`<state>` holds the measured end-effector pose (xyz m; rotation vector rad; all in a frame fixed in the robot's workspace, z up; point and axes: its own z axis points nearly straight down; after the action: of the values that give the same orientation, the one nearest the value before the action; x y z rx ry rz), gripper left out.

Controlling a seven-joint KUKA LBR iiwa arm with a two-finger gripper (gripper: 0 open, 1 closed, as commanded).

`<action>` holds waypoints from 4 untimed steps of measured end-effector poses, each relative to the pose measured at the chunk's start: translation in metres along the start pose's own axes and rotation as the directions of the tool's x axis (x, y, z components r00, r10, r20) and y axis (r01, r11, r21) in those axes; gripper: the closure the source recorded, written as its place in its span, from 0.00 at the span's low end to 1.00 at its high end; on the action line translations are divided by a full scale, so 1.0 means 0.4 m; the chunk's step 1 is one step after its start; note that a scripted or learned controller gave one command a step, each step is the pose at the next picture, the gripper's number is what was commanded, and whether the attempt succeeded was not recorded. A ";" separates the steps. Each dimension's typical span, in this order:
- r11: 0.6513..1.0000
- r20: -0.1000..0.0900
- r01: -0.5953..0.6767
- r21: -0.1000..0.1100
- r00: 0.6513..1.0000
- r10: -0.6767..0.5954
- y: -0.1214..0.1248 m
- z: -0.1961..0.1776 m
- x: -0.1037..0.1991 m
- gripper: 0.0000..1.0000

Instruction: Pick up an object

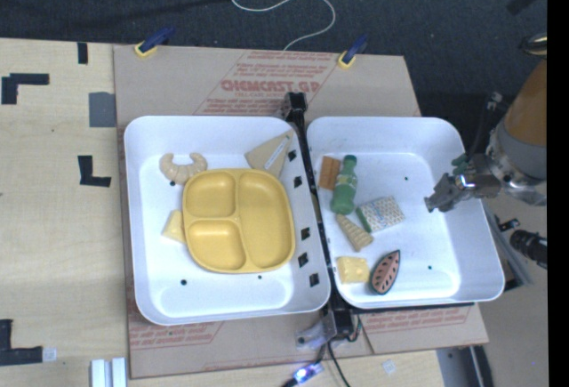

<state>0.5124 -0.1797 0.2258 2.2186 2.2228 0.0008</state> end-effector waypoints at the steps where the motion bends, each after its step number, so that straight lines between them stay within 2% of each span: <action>1: 1.000 -0.002 0.004 0.002 1.000 -0.004 0.015 -0.019 0.120 1.00; 3: 1.000 -0.002 0.005 0.003 1.000 -0.005 0.058 -0.039 0.384 1.00; 4: 1.000 -0.001 0.005 0.005 1.000 -0.005 0.061 -0.013 0.529 1.00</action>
<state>0.5365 0.0321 0.2311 2.2158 2.2318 -0.0031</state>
